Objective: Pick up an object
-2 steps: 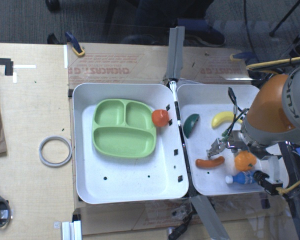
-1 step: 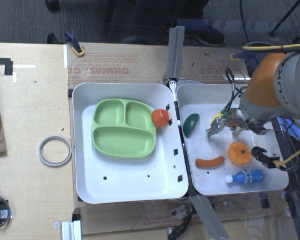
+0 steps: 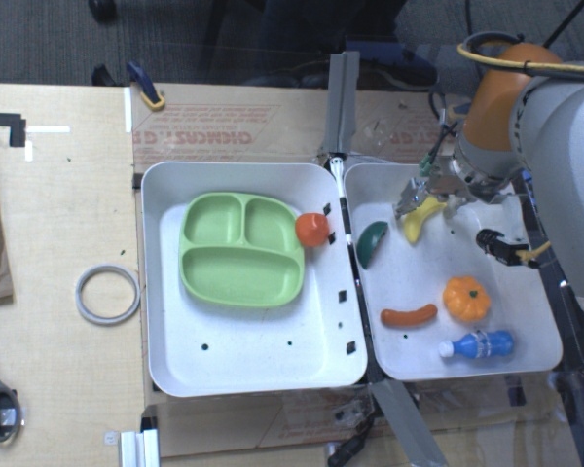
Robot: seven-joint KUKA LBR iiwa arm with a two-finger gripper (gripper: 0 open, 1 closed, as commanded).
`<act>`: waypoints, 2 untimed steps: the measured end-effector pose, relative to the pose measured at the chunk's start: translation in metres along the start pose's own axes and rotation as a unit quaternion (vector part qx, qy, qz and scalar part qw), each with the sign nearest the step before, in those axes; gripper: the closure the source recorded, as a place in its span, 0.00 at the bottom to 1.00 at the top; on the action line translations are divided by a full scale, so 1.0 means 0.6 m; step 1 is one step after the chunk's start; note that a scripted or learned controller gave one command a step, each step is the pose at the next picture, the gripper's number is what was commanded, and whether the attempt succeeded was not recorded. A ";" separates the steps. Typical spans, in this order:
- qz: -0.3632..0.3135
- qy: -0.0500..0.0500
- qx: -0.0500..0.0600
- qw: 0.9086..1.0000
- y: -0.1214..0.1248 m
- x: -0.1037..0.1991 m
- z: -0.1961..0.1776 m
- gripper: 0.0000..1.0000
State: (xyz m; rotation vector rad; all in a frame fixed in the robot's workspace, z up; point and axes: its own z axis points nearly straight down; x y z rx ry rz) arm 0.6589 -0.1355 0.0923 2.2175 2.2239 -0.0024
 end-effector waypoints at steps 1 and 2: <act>0.001 0.000 0.009 1.000 -0.007 -0.002 -0.010 1.00; 0.000 0.000 0.000 1.000 -0.029 0.093 -0.178 1.00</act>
